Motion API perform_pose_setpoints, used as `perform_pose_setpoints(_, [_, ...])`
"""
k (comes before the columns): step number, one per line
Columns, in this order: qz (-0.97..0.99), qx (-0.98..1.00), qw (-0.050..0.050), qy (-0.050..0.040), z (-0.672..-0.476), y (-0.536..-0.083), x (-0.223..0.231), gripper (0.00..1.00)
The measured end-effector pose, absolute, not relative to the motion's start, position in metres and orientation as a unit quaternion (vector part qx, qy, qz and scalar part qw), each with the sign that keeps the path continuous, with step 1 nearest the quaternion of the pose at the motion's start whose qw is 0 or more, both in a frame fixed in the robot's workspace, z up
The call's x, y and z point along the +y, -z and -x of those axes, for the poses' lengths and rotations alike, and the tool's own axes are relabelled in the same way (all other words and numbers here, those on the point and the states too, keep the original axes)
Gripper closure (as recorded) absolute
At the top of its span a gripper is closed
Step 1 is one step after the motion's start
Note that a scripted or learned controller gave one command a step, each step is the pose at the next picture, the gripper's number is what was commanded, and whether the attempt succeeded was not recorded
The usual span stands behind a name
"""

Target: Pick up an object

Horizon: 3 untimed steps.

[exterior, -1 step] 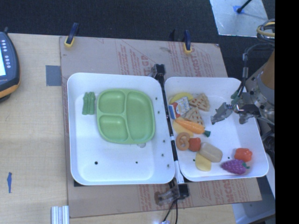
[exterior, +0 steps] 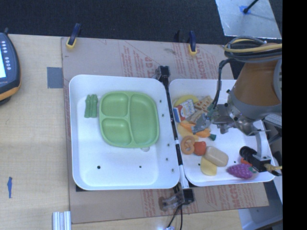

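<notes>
You get a bright, even light from above. The two white bins [exterior: 120,176] shine almost too white, so their rims look washed out. Shadows are soft and short; a thin dark one lies under the left bin's bottom edge. The picture is a bit fuzzy, and the small toys blur together. The floor [exterior: 120,6] past the worktop [exterior: 33,143] is very dark.

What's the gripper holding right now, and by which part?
Cannot be told. The gripper sits low among the toy food in the right bin, and its tips are lost in the pile.
</notes>
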State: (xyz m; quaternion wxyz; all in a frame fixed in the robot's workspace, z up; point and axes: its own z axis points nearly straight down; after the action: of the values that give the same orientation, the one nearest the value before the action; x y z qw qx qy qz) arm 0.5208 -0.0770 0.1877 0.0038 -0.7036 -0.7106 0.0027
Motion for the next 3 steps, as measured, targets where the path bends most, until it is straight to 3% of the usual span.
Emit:
perform_pose_setpoints(1, [0.705,-0.709,0.001,-0.0022,-0.564,-0.112,-0.093,0.00])
perform_pose_setpoints(2, [0.705,-0.709,0.002,-0.0027,-0.563,-0.126,-0.093,1.00])
perform_pose_setpoints(3, [0.705,-0.709,0.001,-0.0027,-0.563,-0.126,-0.093,0.00])
